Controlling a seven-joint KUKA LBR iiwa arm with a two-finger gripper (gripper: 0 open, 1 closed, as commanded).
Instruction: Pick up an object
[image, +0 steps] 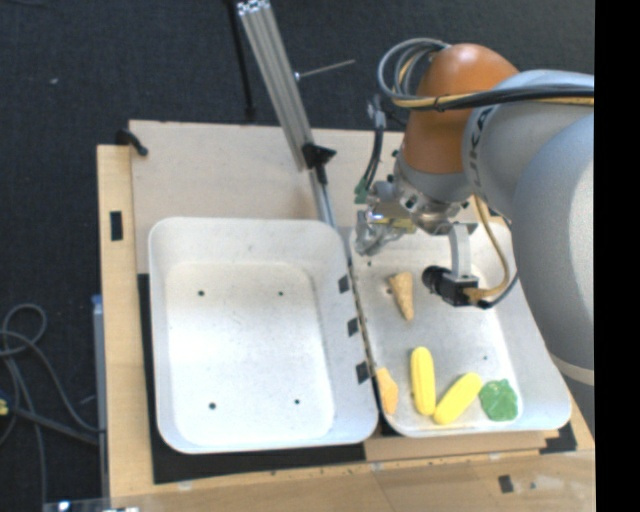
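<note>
My gripper (368, 238) hangs over the back left corner of the right bin (520, 345), under the orange wrist band. A tan cone-shaped piece (402, 294) lies just in front of it, a little to the right and apart from it. Near the bin's front wall lie two yellow corn-like pieces (423, 379) (456, 397), a green leafy piece (499, 400) and a small orange piece (386, 390) against the left wall. Nothing shows between the fingers.
The left bin (250, 330) sits beside the right one, sharing a divider with black clips (352, 326). A slanted aluminium post (290, 110) rises behind the bins, close to the gripper's left. The grey arm covers the right bin's back right part.
</note>
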